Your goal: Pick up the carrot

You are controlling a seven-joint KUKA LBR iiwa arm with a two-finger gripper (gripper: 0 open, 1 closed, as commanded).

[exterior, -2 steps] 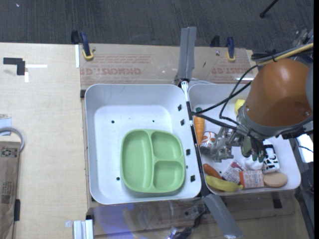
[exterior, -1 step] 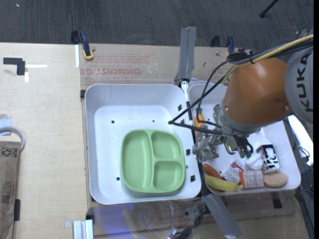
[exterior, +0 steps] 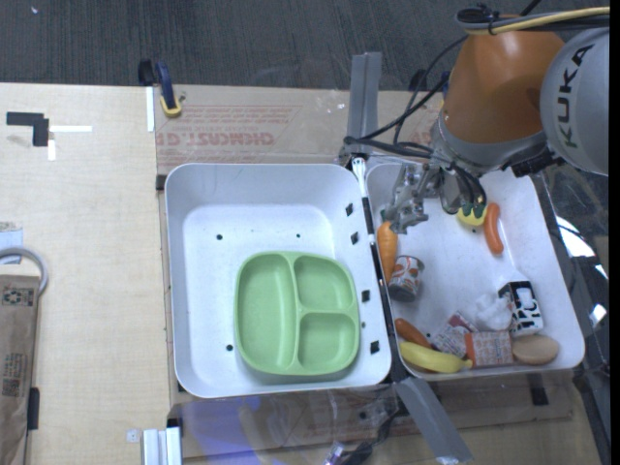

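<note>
Two shallow white bins sit side by side: the left bin holds a green three-compartment plate, and near the right bin's front edge lies a yellow banana. Farther back, the tapered orange carrot rests against the right bin's left wall, just below the metal two-finger gripper; whether its jaws are apart or together cannot be told.

From my screen I read smooth white plastic bins, a matt green plastic plate, pale wood-grain worktop, brown cardboard, a smooth orange carrot, bare metal on the hand
</note>
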